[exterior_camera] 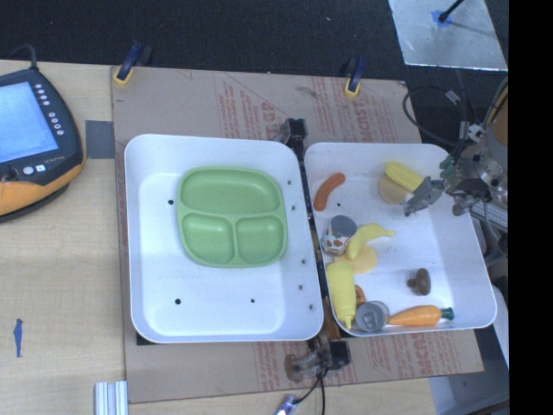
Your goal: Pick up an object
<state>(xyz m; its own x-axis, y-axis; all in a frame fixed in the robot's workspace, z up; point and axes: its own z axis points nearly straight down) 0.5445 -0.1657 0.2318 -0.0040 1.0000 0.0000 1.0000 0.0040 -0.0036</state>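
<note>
Grey metal tool (441, 194) with dark pointed fingers (421, 199), boxy silver-grey wrist block behind, thin black cables looping above, orange-tan edge at the rim.

An orange-edged tablet controller (30, 141) lies on the counter (60, 301) at the far left. Two blue-and-yellow clamps (130, 62) pin the brown cardboard sheet (233, 102), and grey tape (98, 139) sits beside it.

Faint red printing runs along the cardboard sheet (259, 102) under the bins, at twelve o'clock and six o'clock, too blurred to read; the pendant screen (26, 128) at nine o'clock shows nothing legible
</note>
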